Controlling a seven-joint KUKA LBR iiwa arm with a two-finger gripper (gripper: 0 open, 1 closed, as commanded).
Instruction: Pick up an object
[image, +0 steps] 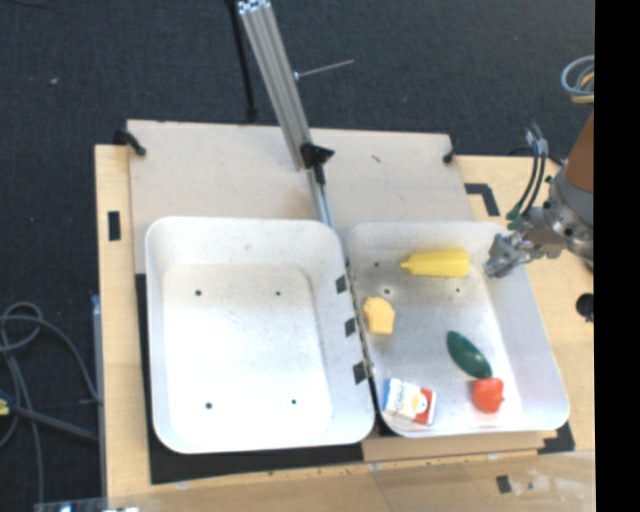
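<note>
The right bin holds several objects. A yellow bottle-shaped object lies near its back edge. A small yellow chunk sits by the bin's left wall. A dark green oval object lies toward the front right, with a red object just below it. A small white and red carton rests at the front edge. My gripper hangs at the bin's upper right corner, to the right of the yellow bottle, with nothing seen held in it.
The left bin stands beside the right one on the wooden bench. A slanted metal rail rises from behind the bins. The arm's wrist and cables come in at the right. Loose cables lie on the floor at the left.
</note>
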